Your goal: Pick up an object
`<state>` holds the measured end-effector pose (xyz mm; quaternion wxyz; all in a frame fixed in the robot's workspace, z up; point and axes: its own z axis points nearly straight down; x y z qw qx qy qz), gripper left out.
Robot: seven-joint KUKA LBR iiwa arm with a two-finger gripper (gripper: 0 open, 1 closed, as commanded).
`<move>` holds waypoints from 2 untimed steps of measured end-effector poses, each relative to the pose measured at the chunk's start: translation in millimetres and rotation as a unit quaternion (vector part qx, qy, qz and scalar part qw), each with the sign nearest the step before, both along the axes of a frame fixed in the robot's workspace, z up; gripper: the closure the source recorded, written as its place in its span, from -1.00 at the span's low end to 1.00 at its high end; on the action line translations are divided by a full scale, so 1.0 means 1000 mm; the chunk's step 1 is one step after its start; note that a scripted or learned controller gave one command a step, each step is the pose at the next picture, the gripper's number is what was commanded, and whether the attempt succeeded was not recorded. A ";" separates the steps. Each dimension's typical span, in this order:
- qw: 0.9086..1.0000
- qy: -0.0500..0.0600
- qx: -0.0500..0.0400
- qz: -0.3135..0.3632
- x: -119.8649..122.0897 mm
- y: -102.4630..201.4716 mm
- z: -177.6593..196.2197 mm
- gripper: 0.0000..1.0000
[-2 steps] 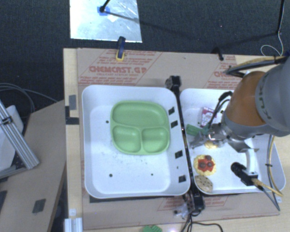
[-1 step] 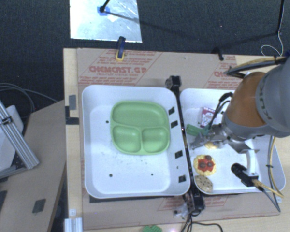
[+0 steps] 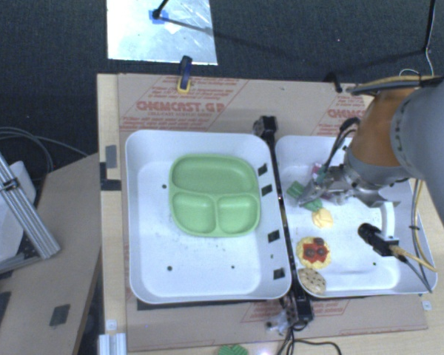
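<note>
the hand (image 3: 316, 191) sits low in the right bin (image 3: 355, 278), at about ten o'clock of its floor, over a green object (image 3: 296, 191); whether it is spread or pinching cannot be told. just toward six o'clock lies a pale yellow piece (image 3: 323, 218), then a yellow-and-red round toy (image 3: 315, 252), then a speckled cookie (image 3: 311, 279) at the rim. the left bin (image 3: 148, 272) holds a green divided plate (image 3: 213, 195). red print on the cardboard (image 3: 207, 98) at twelve o'clock reads roughly "chemcast gp".
</note>
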<state>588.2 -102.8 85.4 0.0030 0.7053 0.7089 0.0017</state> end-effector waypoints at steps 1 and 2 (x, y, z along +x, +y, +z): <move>1.000 0.001 0.001 0.001 -0.001 0.001 0.010 1.00; 1.000 -0.003 0.002 0.003 0.029 0.055 0.106 1.00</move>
